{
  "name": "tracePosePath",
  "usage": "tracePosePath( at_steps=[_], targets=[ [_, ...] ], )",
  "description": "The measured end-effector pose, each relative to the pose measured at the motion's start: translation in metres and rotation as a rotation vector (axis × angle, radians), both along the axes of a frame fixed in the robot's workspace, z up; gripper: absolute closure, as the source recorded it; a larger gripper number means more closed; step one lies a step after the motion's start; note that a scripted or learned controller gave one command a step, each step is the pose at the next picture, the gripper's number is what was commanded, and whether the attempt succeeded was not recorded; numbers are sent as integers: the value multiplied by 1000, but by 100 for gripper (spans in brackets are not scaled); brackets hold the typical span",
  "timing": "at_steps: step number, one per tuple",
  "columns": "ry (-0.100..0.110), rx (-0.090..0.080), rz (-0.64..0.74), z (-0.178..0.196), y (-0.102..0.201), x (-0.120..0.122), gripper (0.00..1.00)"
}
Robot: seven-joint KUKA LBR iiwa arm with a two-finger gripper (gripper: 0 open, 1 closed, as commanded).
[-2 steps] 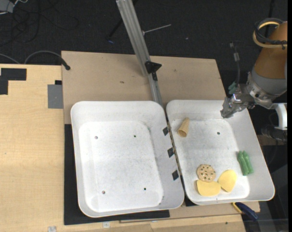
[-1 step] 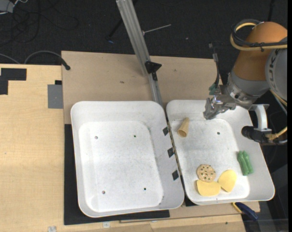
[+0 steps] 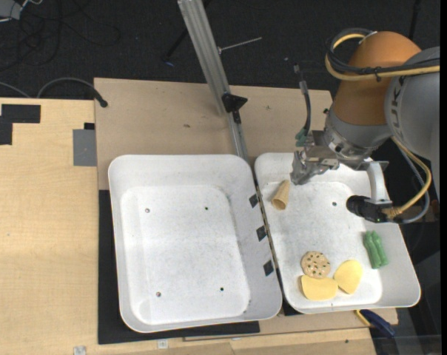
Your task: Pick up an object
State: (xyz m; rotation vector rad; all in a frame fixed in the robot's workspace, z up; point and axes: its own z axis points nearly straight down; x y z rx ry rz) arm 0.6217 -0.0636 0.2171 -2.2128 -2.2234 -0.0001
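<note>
My gripper [image 3: 303, 170] hangs over the far part of the right bin [image 3: 401, 298], its fingers pointing down, with nothing visible between them. A small tan cone-shaped piece [image 3: 281, 194] lies just left of and below the gripper, close to the bin's left wall. Near the front of the same bin lie a round brown cookie [image 3: 315, 263], a yellow wedge [image 3: 319, 288] and a yellow rounded piece [image 3: 348, 276]. A green piece [image 3: 375, 249] rests by the right wall.
The left bin [image 3: 180, 242] stands beside the right one, joined by black clips [image 3: 261, 232]. A slanted metal rail [image 3: 209, 58] rises behind the bins. Wooden bench surface extends to the left.
</note>
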Motion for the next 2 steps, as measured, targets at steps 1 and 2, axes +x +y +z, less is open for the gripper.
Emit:
tracePosePath(
  at_steps=[1,2],
  targets=[
    [0,0,0,11,58,-6,100],
    [2,-1,-1,15,110,-17,100]
  ],
)
